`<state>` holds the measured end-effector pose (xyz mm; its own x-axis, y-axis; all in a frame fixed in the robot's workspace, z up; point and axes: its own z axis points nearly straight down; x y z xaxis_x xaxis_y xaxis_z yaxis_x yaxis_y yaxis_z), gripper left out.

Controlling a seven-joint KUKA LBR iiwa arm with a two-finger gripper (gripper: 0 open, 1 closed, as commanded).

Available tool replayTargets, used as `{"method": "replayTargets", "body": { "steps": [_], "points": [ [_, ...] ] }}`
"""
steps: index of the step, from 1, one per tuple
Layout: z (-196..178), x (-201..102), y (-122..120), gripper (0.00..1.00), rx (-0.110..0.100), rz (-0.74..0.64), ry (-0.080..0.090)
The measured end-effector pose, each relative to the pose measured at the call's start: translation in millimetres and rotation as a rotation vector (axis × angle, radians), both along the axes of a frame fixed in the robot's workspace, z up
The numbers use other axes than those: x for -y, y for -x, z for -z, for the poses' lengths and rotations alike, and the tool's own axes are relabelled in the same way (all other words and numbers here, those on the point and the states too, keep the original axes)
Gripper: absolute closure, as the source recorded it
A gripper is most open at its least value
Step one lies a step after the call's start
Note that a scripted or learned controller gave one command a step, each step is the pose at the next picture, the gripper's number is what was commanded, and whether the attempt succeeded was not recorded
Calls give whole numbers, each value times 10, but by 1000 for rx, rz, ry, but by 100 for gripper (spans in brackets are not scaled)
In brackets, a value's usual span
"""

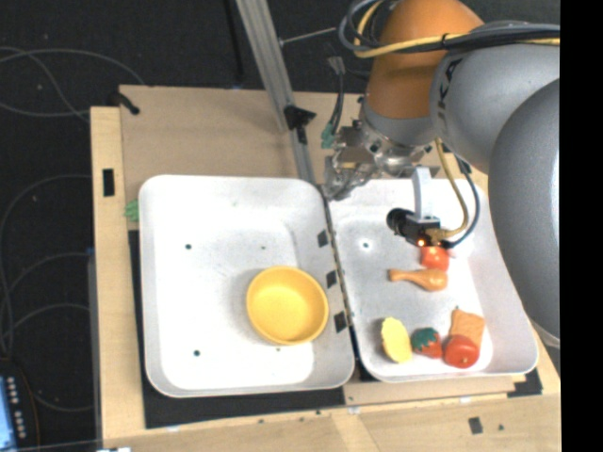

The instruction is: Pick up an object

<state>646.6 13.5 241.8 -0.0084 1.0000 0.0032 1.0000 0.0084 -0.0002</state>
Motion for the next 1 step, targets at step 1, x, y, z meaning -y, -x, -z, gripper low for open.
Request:
{"method": "replayTargets", "body": {
  "steps": [1],
  "points": [
    [7,-552,-33,100,0,5,2]
  ]
}}
